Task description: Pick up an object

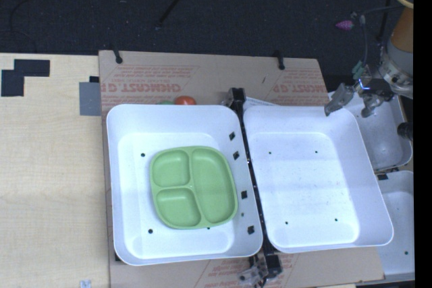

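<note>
Fingers of the gripper look spread apart, grasping nothing, up at the far right corner of the right bin. Far off to their left, the green plate lies in the left bin. Picking has not started, I think. Next the arm must cross over and drop down.

Green divided plate, left bin.

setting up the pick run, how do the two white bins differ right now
The left bin holds a green divided plate; the right bin has only small dark specks on its floor. The gripper sits by the right bin's far right corner, well away from the left bin. Both are shallow, white, similar in size, and meet along the middle.
</note>
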Robot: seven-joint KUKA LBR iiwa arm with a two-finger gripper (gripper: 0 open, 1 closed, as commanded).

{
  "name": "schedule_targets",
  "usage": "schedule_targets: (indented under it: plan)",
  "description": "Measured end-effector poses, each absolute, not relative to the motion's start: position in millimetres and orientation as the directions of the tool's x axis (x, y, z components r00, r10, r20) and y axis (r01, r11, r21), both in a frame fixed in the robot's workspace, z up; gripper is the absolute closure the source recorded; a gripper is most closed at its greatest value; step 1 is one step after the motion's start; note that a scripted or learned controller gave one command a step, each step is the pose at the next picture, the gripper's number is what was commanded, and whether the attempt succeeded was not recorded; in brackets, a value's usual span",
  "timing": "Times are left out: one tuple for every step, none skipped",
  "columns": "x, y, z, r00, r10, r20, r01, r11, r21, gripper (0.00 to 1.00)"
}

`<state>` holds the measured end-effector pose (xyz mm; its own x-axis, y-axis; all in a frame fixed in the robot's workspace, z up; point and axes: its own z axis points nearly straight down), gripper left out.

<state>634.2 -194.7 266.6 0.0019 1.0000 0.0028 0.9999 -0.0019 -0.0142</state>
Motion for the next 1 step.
schedule_targets:
  plan:
    - [636.3, -194.4, 274.8, 0.000, 1.000, 0.000, 1.000, 0.000, -0.001, 0.00]
